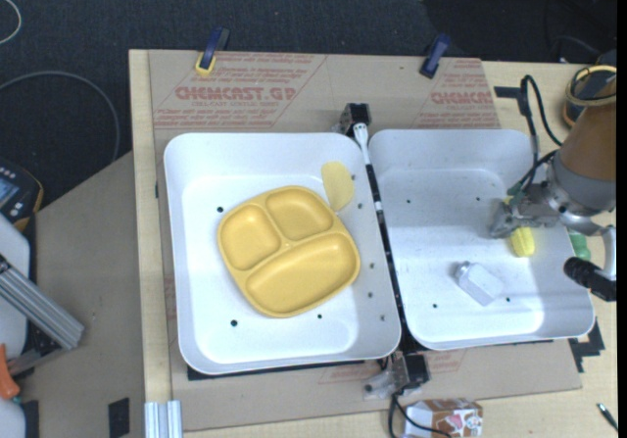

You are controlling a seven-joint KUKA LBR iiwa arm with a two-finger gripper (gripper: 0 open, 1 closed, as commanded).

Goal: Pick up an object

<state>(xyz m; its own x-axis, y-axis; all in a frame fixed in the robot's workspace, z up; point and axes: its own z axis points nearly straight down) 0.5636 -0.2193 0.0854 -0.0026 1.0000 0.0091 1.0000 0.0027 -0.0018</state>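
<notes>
My gripper [511, 219] hangs low over the right side of the right bin [431, 157], reaching in from the right. A small yellow object [523, 242] lies right under and beside its tip; whether they touch is unclear. A small white-grey block [477, 283] rests on the bin floor, to the lower left of the gripper. In the left bin [196, 230] sits a yellow divided plate [287, 250], with a small pale yellow piece [338, 184] by its upper right rim.
A green item [580, 247] shows at the right bin's right edge, partly behind the arm. Clamps [209, 51] hold the cardboard at the back. The divider between the bins runs down the middle.
</notes>
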